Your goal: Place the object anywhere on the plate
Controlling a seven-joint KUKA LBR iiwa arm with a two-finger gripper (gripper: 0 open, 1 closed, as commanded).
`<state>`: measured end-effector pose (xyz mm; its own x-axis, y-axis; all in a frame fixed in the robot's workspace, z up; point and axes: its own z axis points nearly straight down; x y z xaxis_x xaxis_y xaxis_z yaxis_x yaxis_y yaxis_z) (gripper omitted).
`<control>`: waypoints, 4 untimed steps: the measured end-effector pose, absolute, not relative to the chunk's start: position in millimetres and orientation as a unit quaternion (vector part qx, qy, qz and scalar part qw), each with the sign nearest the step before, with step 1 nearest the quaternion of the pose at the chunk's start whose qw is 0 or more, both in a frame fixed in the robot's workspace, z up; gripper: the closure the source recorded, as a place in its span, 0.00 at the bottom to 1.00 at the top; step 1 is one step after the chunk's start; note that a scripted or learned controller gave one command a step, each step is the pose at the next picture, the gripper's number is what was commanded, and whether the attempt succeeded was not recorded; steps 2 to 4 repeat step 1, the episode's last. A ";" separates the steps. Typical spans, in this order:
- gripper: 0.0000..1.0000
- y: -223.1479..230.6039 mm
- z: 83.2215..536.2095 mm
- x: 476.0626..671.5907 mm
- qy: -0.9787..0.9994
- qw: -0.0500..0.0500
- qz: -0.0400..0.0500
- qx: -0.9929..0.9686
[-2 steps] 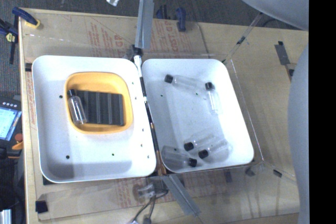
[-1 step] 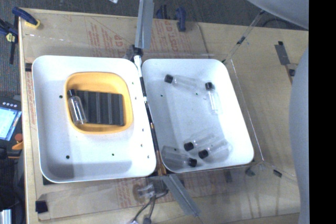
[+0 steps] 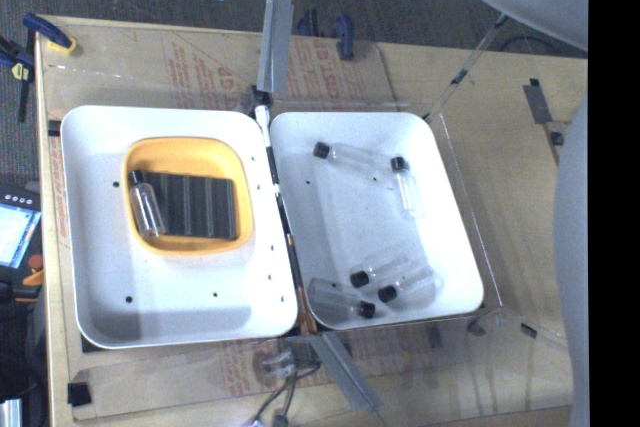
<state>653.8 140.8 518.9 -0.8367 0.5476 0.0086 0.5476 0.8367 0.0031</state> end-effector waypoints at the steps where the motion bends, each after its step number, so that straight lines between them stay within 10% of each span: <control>1: 1.00 142.2 528.3 654.1 -0.959 0.004 -0.003 -0.284; 4: 1.00 142.2 528.3 654.1 -0.959 0.004 -0.003 -0.284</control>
